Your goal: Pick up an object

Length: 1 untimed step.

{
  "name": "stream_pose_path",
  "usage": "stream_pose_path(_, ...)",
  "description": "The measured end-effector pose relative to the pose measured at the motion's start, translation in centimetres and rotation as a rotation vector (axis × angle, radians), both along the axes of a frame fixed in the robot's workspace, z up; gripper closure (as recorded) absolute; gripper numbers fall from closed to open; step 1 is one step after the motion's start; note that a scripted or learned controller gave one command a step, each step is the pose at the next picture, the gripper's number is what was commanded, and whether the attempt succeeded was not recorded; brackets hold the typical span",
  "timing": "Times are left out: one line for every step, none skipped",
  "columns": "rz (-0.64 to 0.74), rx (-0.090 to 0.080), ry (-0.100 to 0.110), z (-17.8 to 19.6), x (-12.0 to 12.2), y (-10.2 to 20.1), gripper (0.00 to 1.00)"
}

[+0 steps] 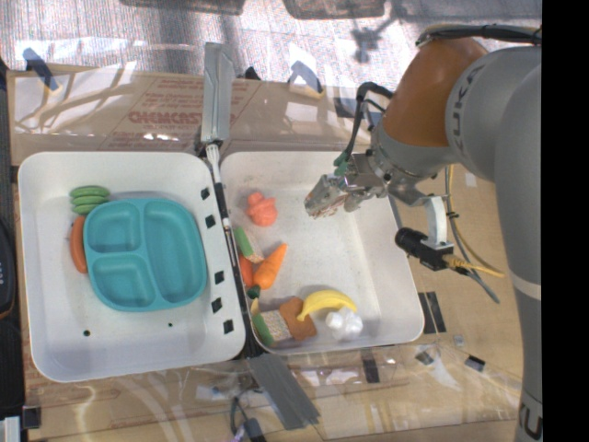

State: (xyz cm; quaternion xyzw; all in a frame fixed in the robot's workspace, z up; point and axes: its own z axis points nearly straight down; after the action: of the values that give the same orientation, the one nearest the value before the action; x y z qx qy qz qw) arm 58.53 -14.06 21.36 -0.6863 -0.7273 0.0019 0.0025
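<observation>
- The grey arm [479,109] comes in from the right, and its gripper [324,198] hangs over the upper part of the right bin [391,288].
- How far the gripper is open I cannot tell from here; nothing is visible in its grasp.
- The objects of the right bin lie along its left and lower side: an orange-red toy [262,210] near the top left, and an orange carrot [271,265] below it.
- A yellow banana [327,302] lies near the bottom, touching a white crumpled thing [345,322], with a brown block [294,320] just beside.
- All of these are apart from the gripper; the orange-red toy is the nearest one.
- In the left bin [46,339] rests a teal divided tray [143,251], with a green item [89,197] at its upper left corner and an orange item [78,244] along its left edge.
</observation>
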Motion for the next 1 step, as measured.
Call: stream_pose_path(-0.024,0.0,0.0,-10.1,2.96,-1.0,1.0)
